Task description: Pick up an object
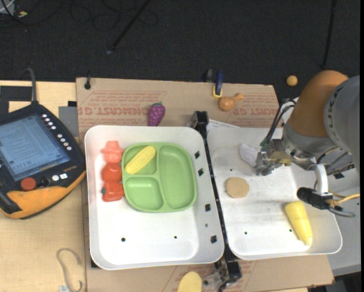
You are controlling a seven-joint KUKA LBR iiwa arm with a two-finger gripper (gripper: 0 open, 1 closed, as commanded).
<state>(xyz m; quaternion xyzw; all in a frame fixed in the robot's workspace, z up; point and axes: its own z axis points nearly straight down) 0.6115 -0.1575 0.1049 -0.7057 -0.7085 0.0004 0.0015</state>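
The end effector (264, 166) hung low in the right bin (255, 248), just above the tan disc (237, 187), seemingly lined up to grab it, though its grip state could not be told.

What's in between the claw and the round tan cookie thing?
Nothing: the camera view shows bare white bin floor between the claw and the tan disc.

Pale wooden bench (36, 248) under a brown cardboard sheet (127, 102) with red lettering; dark carpeted floor (170, 29) beyond its far edge, crossed by black cables (130, 20); orange-and-black teach pendant (30, 157) at left edge.
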